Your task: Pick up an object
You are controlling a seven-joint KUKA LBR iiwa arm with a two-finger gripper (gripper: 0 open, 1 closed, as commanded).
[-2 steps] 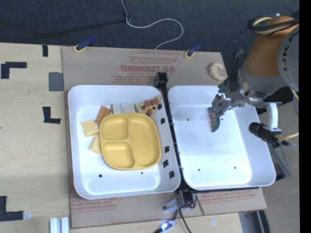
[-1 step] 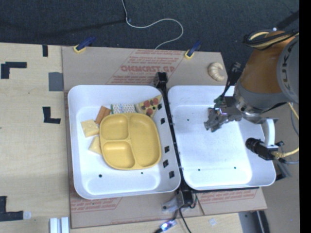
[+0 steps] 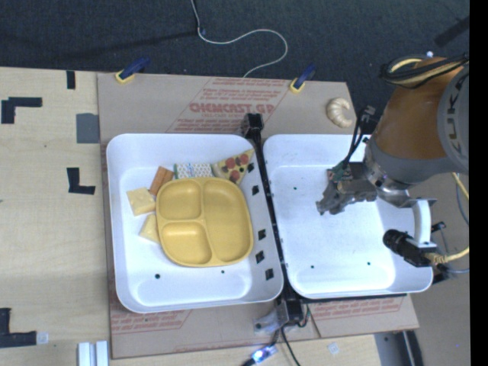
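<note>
Reach comes first: the end effector [image 3: 333, 202] hangs low over the right bin [image 3: 305, 269], near the middle of its floor, and whether it is released or clenched I cannot tell from this slanted look. Nothing shows in its grip. The things worth picking lie in the left bin [image 3: 122, 227], well apart from it, across the divider where the two bins meet.

To do this step well, I judge the arm should travel left over the divider and come down on one of the small loose pieces rather than the plate [image 3: 204, 221], whose broad, shallow shape would sit poorly in a two-finger grip. The pieces crowd the plate's upper and left edges, some touching it, so a descent on the outer side of a piece looks safer than one against the rim.

Counted: two bins; one yellow plate with three sections; two pale wedges [image 3: 141, 201] left of it; one brown cracker [image 3: 161, 178]; one patterned card [image 3: 192, 170]; and one pizza slice toy [image 3: 238, 166].
</note>
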